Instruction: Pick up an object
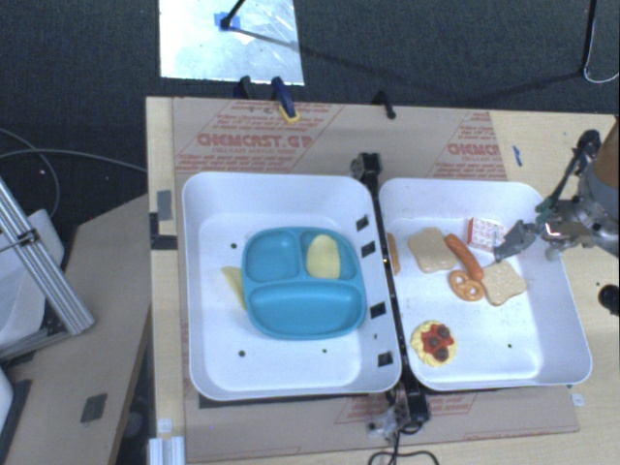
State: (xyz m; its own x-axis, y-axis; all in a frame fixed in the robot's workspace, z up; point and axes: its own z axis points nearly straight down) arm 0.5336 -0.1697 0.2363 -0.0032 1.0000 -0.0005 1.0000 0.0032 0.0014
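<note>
A cardboard-covered counter (pixel 320 129) is sitting on dark carpet, carrying two glossy white bins. The left bin (pixel 208 289) is holding a blue divided plate (pixel 300 294). The right bin (pixel 542 347) is holding toy food: a sausage (pixel 462 254) lying diagonally, upper left to lower right. The tool (pixel 511 244) is hovering just beside it; its grip cannot be made out.

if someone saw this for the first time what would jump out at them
The bright blue divided plate in the middle of the left bin catches the eye first, with a yellow piece in its upper right compartment. Next comes the cluster of toy food in the right bin: bread slices, a sausage, a pretzel and a small pizza. The gripper reaches in from the right, over that bin's right side.
</note>
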